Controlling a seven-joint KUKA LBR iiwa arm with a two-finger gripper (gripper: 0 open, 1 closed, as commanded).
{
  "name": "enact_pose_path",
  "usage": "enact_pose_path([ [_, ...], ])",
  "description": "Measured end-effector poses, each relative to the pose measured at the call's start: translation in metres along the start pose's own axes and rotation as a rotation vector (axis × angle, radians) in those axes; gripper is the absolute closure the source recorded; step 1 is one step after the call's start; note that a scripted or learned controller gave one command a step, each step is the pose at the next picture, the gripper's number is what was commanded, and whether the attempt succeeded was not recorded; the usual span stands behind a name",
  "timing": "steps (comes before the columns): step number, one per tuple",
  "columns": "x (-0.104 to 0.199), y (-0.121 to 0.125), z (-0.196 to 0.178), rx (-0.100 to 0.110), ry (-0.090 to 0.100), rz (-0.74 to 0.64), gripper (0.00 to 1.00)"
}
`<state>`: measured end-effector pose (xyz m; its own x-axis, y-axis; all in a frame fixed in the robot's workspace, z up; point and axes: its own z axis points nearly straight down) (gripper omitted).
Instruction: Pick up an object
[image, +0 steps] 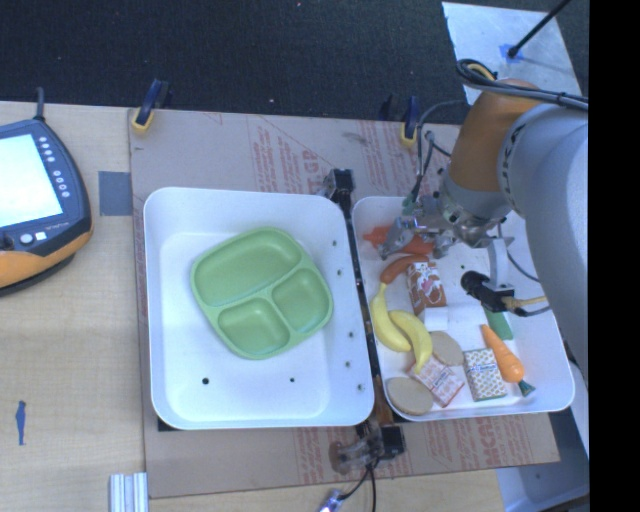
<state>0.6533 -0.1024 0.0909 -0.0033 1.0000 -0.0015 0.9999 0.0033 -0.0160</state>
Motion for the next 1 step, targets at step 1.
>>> enact_pose_path([
  [1,-0.0052,0.0003,0.0005,0.0,0.004,-0.001,0.0],
])
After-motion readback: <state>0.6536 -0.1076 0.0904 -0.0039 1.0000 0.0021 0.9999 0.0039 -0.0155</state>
